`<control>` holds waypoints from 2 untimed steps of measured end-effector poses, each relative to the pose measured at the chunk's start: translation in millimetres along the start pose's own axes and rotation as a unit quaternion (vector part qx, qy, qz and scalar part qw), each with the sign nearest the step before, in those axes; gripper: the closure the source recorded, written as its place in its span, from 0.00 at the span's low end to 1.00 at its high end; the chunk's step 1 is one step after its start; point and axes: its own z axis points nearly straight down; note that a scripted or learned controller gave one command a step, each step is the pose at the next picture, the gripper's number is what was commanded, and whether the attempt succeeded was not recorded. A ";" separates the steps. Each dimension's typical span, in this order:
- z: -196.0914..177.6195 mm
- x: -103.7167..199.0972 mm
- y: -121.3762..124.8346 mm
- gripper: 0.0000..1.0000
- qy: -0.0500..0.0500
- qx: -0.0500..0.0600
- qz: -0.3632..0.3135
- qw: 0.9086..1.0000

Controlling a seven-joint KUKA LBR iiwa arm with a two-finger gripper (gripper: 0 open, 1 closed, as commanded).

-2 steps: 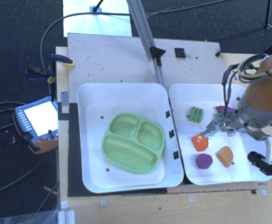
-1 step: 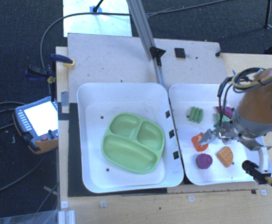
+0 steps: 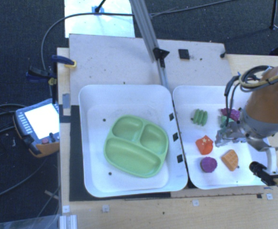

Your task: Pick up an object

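Camera view, left to right: green divided plate (image 3: 137, 146) mid left bin (image 3: 88, 128). In right bin (image 3: 186, 97): green ridged toy (image 3: 199, 117) toward far edge, red strawberry-like toy (image 3: 204, 145) central, purple round toy (image 3: 208, 164) and orange waffle-like piece (image 3: 230, 160) near front edge, magenta item (image 3: 230, 113) half hidden behind arm. Gripper (image 3: 223, 138) just right of red toy; open or clenched, cannot tell. Probably light, stiff, smooth plastic; best pinched across red toy's flanks. Fingertips blurred.

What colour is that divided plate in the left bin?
Light green, plain with no pattern. The plate shows clearly in the camera view.
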 end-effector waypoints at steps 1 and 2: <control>-62.9 -4.2 -0.1 1.00 -0.001 -0.002 -0.001 1.000; -89.8 -4.4 1.5 1.00 0.000 -0.002 -0.001 1.000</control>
